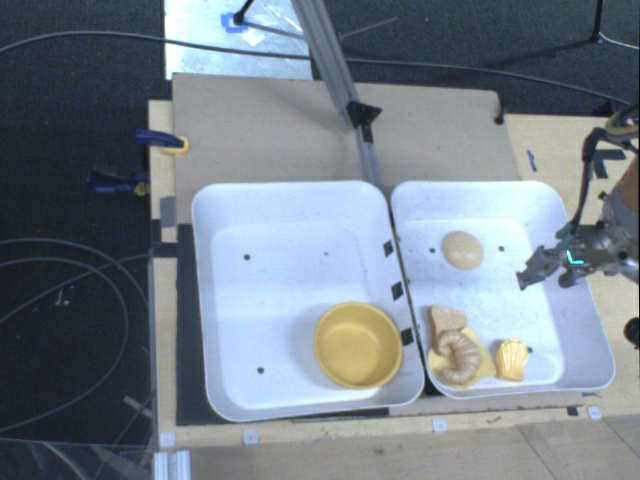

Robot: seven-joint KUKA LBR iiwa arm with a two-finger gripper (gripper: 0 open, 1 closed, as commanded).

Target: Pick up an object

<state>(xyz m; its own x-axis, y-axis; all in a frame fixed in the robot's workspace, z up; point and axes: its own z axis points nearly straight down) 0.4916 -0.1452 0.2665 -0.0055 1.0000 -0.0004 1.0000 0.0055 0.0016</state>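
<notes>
Bun point(462, 249) lies left of jaws point(533, 271), apart.

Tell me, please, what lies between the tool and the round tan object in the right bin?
In the camera view, only bare white bin floor separates the tool from the round tan object.

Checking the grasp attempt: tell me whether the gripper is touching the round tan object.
Apart. The camera view shows bare white bin floor between the gripper and the round tan object.
</notes>
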